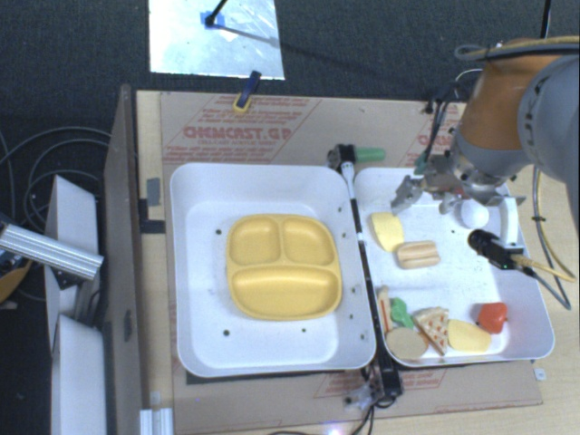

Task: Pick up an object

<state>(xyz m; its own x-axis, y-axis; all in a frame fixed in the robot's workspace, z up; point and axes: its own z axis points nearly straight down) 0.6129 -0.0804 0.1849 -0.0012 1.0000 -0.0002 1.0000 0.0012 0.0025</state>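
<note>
Two shallow white bins sit side by side on the bench. The left bin (195,270), centre of the frame, holds one item: a yellow divided tray (283,266) with three compartments, lying flat near its middle. The right bin (535,320) holds the candidates for picking, seven toy foods as far as can be counted. A pale yellow wedge (387,230) lies at upper left of that bin, with a tan hot-dog bun (418,255) just beside it; along the lower edge run a green-and-orange piece (394,313), a round tan piece (407,343), a pizza-like slice (432,326), a yellow lemon-like piece (468,335) and a red piece (492,315). The loose scatter suggests items dropped in rather than arranged.

The arm (521,107) enters from the upper right, placing the gripper (433,185) low over the bin's upper part, above and right of the wedge. Its fingers look spread narrowly, with nothing visible between them; no object appears lifted. Wedge and bun are the nearest likely targets.
</note>
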